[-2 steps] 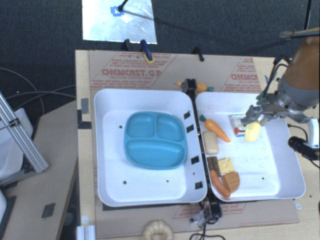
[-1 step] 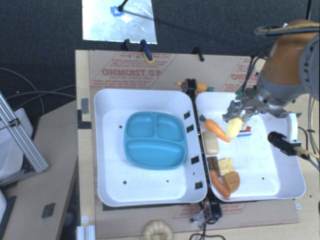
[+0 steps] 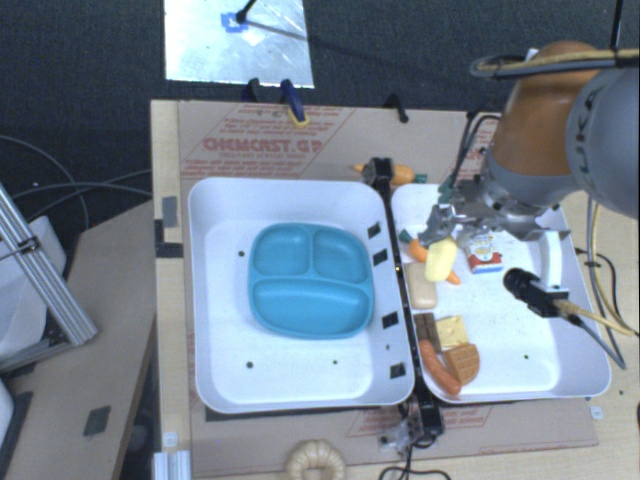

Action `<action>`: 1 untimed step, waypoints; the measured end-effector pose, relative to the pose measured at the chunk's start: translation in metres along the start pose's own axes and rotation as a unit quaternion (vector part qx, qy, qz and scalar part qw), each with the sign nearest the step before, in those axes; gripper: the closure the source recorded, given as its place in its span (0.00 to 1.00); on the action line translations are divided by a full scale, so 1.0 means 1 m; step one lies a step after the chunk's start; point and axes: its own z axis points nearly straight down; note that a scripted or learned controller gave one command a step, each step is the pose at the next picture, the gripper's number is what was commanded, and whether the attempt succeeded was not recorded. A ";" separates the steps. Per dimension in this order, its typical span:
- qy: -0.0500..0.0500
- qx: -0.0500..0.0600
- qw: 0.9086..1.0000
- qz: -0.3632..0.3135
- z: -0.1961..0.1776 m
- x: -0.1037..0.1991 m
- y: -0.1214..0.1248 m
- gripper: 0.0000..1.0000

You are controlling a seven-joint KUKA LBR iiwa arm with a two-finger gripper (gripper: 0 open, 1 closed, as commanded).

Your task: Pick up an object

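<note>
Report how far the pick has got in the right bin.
Done: the arm has reached over the right bin, and the gripper sits low at its upper left. In hand: a pale yellow piece lies right beneath it, though a grasp cannot be confirmed. Left: securing and lifting an item; the other toy foods lie on the bin floor, and the blue divided plate sits in the left bin.
</note>
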 end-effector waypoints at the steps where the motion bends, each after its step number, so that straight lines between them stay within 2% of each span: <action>1: 0.000 0.000 1.000 -0.001 -0.007 0.053 0.004 1.00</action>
